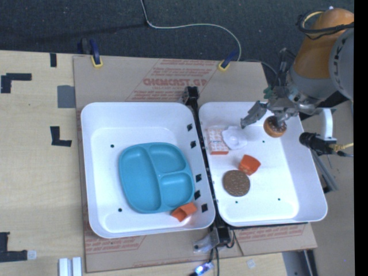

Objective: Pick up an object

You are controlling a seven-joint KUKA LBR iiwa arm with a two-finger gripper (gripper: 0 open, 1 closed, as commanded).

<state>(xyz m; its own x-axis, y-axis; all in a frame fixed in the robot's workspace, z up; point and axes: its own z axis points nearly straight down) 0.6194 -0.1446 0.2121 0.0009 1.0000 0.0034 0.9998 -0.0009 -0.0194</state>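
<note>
My gripper point(263, 123) hangs over the back of the right bin point(299, 194), its fingers spread open and nothing between them. A small round orange-brown object point(275, 128) lies at the tip of the right finger point(280, 118); I cannot tell if they touch. The left finger point(249, 120) points toward a clear whitish lump point(233, 137). Beside that lump lies a pink-and-white packet point(215, 141). Nearer the front sit an orange piece point(249, 164) and a brown round disc point(236, 183).
The left bin point(98, 154) holds a blue divided plate point(155, 176) and a small orange piece point(183, 213) at its front right corner. A black divider point(198, 148) runs between the bins. A cable point(190, 25) loops behind the bench.
</note>
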